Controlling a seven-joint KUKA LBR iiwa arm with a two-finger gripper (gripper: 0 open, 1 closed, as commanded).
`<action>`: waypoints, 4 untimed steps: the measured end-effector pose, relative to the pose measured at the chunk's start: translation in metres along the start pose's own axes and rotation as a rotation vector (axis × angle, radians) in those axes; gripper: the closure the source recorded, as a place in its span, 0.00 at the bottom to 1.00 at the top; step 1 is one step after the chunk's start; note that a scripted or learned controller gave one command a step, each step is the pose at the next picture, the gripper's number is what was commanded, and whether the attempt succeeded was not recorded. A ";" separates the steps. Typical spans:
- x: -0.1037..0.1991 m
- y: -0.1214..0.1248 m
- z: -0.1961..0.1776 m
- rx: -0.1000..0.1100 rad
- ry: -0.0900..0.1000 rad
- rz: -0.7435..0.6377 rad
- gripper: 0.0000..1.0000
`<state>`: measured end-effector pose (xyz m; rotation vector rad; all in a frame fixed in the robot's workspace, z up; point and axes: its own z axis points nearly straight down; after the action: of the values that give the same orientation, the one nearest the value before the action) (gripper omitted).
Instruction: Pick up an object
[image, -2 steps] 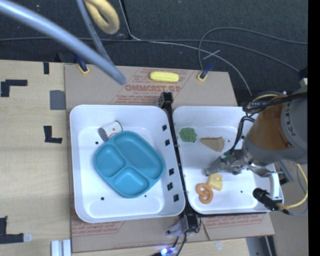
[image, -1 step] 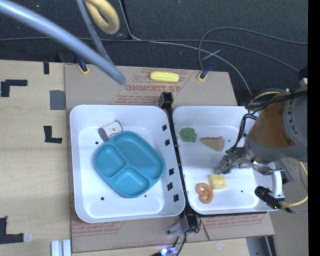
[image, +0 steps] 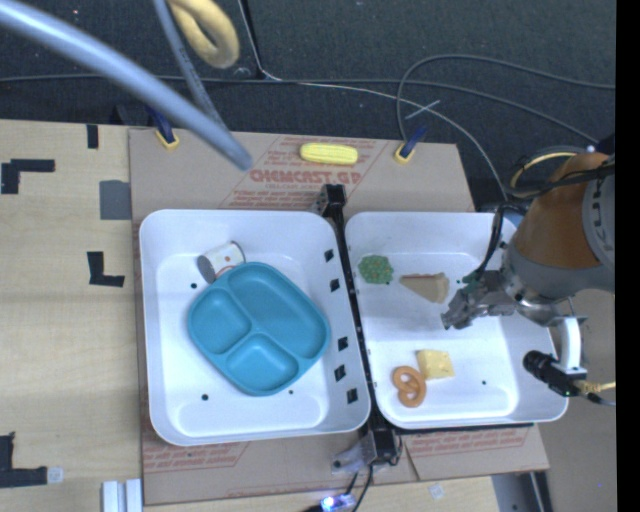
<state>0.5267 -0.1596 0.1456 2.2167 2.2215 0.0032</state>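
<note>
Where the grey arm (image: 565, 240) with its orange band reaches in from the right, the gripper (image: 462, 312) hangs low over the right bin (image: 500, 400), a dark, angular metal tip set just right of the bin's middle; whether it is released or clenched cannot be told from this slanted view, and nothing is seen caught in it. Just up and to the left of the tip lies a tan wedge (image: 427, 286), flat and roughly triangular with a paler upper face, close to the gripper though contact cannot be judged. Farther left, near the divider, sits a small green lump (image: 375, 268), round and bumpy like a floret. Below the gripper rests a pale yellow block (image: 435, 364), squarish and smooth, and just beside its lower left corner a brown pretzel (image: 408, 386) with its twisted loops. The bin itself is shallow, glossy white plastic with rounded corners. In the left bin (image: 165, 400), of the same make, a blue tray (image: 258, 327) with three moulded compartments lies turned at an angle, and a small white cup (image: 221, 262) lies tipped on its side just beyond the tray's upper left edge. Both bins stand on a brown cardboard sheet (image: 290, 175) with red printing, on which a yellow corn cob (image: 328, 154) lies above the bins.
</note>
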 end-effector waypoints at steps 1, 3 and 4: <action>-0.001 -0.002 -0.063 -0.001 -0.001 0.001 1.00; 0.054 0.022 -0.121 0.004 0.002 -0.005 1.00; 0.106 0.035 -0.104 0.006 0.002 -0.004 1.00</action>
<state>0.5612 -0.0531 0.2502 2.2163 2.2297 -0.0019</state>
